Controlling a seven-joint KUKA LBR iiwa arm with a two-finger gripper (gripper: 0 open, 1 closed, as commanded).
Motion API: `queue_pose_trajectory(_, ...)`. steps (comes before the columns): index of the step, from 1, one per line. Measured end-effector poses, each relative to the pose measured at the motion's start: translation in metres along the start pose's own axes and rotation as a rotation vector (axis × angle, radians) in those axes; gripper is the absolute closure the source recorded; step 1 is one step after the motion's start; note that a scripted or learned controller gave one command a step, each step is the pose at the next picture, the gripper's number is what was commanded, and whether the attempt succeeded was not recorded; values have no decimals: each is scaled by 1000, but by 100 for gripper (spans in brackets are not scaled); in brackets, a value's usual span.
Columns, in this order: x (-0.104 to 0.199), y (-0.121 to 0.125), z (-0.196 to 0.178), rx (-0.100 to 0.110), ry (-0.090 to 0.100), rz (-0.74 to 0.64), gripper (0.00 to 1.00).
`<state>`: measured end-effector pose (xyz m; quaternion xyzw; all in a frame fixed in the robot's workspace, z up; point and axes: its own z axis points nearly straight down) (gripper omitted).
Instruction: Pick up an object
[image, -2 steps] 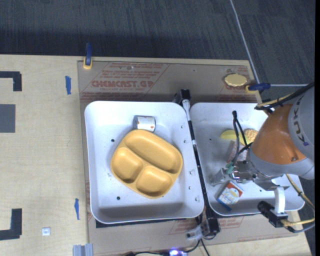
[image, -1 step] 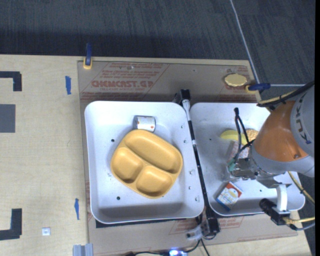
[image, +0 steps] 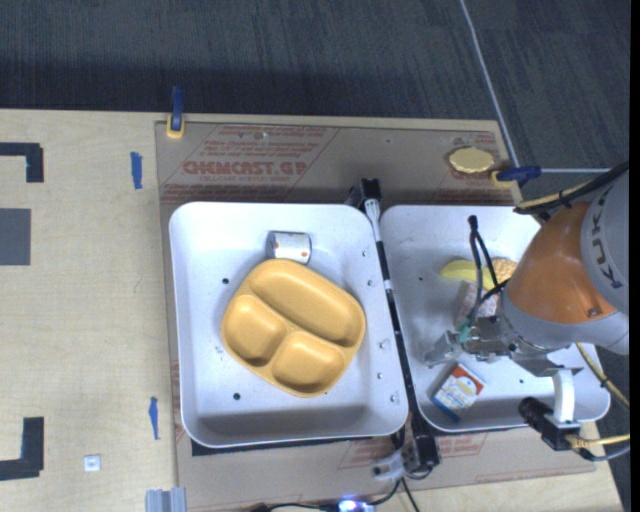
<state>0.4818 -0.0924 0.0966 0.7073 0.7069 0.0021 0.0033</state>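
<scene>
My pincer (image: 470, 338) hung low over the right bin (image: 420, 240), and whether it was released or clenched I cannot tell; the wrist hid much of it. Just below it, toward the bin's near wall, lay the small carton (image: 458, 390), flat and apart from my tip. I judged it light and fairly stiff, though its thin walls might crush, so its two long edges seemed best to take hold of. Just above lay a yellow piece (image: 460, 270), partly hidden. Well apart, the left bin (image: 190, 300) held a yellow divided tray (image: 292, 325).
</scene>
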Motion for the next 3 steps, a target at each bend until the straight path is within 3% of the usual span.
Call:
queue_pose_trajectory(1,1,-2,11,7,3,-1,0)
queue_pose_trajectory(2,0,0,0,-1,-1,-1,100)
queue_pose_trajectory(3,0,0,0,-1,-1,0,0)
